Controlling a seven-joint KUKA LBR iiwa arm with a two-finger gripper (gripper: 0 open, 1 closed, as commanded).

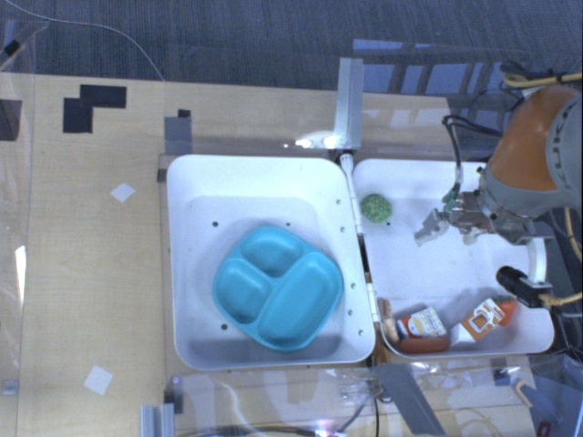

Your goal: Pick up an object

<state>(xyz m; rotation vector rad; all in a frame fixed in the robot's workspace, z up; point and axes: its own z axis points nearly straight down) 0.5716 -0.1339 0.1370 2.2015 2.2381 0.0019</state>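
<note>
A fuzzy green ball [375,208] lies at the back left of the right bin [410,262]. My gripper [435,227] hangs over the middle of that bin, a short way right of the ball and apart from it. Nothing shows in the gripper. Along the bin's front wall lie a small white and orange carton [425,320], a reddish sausage-shaped piece [421,342] and an orange and white carton [487,317]. The grey arm with its orange band [533,144] covers the bin's right side.
The left bin [196,198] holds a blue divided plate [278,287] near its front. A metal post [349,103] stands behind the wall between the two bins. Black cables run along the arm at the right.
</note>
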